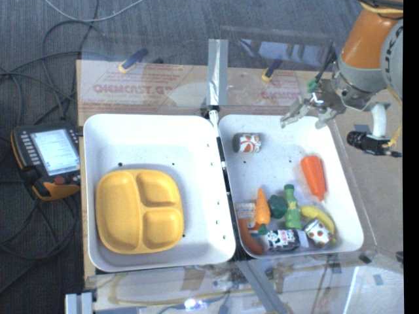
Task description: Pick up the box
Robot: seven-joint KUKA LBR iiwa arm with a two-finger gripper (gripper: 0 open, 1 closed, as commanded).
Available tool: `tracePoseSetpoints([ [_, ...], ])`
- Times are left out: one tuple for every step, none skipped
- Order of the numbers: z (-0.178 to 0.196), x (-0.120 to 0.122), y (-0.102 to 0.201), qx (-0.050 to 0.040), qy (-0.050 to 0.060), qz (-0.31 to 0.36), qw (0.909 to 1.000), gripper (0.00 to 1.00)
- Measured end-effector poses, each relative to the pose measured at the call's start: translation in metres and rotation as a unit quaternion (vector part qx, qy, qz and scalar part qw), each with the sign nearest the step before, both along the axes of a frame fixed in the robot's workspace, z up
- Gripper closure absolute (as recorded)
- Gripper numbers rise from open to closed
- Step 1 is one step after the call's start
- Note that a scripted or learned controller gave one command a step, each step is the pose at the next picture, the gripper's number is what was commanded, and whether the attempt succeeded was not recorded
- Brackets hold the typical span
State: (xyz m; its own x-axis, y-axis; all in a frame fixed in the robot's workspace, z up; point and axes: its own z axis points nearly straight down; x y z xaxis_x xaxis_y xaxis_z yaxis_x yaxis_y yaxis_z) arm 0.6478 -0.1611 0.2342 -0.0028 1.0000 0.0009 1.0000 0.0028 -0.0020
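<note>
Camera view looks down at a slant on a tabletop (131, 87) that carries two shallow white bins side by side. Left bin (118, 126) holds a yellow divided tray (139, 210), lying flat toward its near left part. Right bin (281, 149) holds the clutter: a small can (247, 143) on its side near the far left corner, an orange carrot-like piece (313, 176) toward the right wall, and a heap along the near edge. In that heap lies the box (283, 239), a small carton with black-and-white patches, resting flat against the near wall, between a reddish sausage-shaped piece (251, 238) on its left and a small white and red item (317, 233) on its right. Just behind it stand a green bottle (290, 208) and a small orange carrot (262, 207); a banana (319, 216) curves beside them to the right. Reaching in from the right, the grey arm with its orange band (368, 34) hangs over the far right corner of the right bin. Its tool (309, 112) is well apart from the box, with its fingers spread wide and nothing between them. A handheld control pendant (46, 154) lies on the floor to the left of the tabletop.
</note>
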Motion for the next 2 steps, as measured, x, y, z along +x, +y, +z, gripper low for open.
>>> tracePoseSetpoints([
  [-0.024, -0.045, 0.047, 0.0, 0.0, 0.133, 0.9912, 0.0],
  [-0.112, -0.07, 0.033, -0.0002, 0.0, 0.111, 0.9938, 0.0],
])
